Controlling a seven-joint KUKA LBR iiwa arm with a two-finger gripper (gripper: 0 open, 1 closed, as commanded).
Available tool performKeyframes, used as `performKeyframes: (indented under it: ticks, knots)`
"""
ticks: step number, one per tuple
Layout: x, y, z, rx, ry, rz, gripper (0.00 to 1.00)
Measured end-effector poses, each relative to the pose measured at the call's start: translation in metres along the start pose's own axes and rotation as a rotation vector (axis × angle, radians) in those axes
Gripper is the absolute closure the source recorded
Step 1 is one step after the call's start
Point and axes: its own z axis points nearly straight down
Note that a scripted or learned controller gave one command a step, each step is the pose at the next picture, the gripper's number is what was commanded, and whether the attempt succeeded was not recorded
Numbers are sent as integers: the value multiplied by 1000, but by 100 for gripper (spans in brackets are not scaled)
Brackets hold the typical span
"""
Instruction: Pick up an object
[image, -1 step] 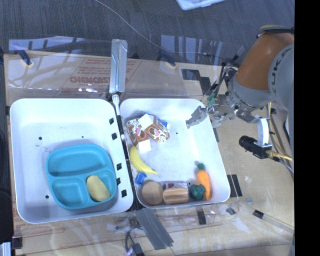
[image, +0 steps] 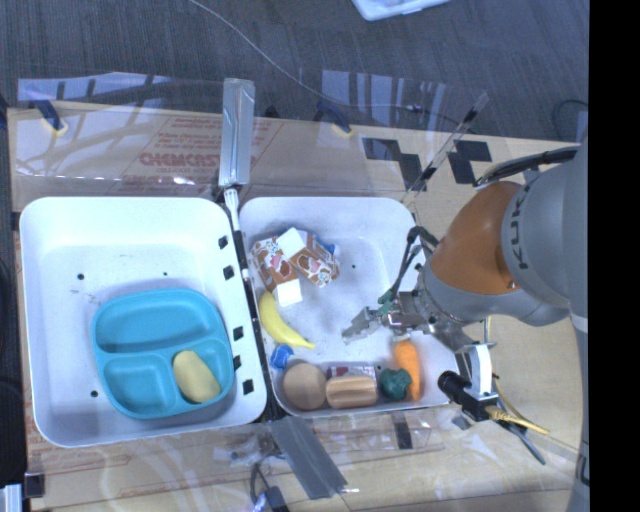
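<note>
The gripper (image: 368, 322) is seen low over the right bin (image: 385, 225), near that bin's right wall, with its two thin fingers (image: 356, 328) spread apart and nothing between them. The fingers point toward the bin's bare middle floor. Behind them, the grey arm (image: 540, 250) with its orange band (image: 480, 245) is seen reaching in from the right edge of the view.

Just below and to the right of the gripper, an orange carrot (image: 407, 360) is found standing against the bin's front right corner, with a dark green piece (image: 396, 382) at its foot. To the left of these, along the front wall, a small sandwich-like item (image: 351, 390) and a round brown ball (image: 304, 385) lie side by side (the two appear to touch). A small blue object (image: 281, 355) is tucked by the ball, near the divider.

A yellow banana (image: 273, 322) lies left of the gripper, well apart from it, and a cluster of red-and-white cartons (image: 295, 260) is seen further back.

In the left bin (image: 60, 240), a blue compartment tray (image: 150, 340) is placed, and a yellow lemon-like fruit (image: 196, 374) rests in its lower right compartment.
</note>
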Motion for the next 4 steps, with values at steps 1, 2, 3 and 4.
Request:
performKeyframes:
  ticks: [1,2,3,4]
  knots:
    - [-15,66,-46,-13,-6,-241,0]
    - [-23,-8,3,-6,-3,-237,0]
    - [-23,10,-19,-10,-4,-116,0]
    - [-22,-8,23,-38,-11,-24,0]
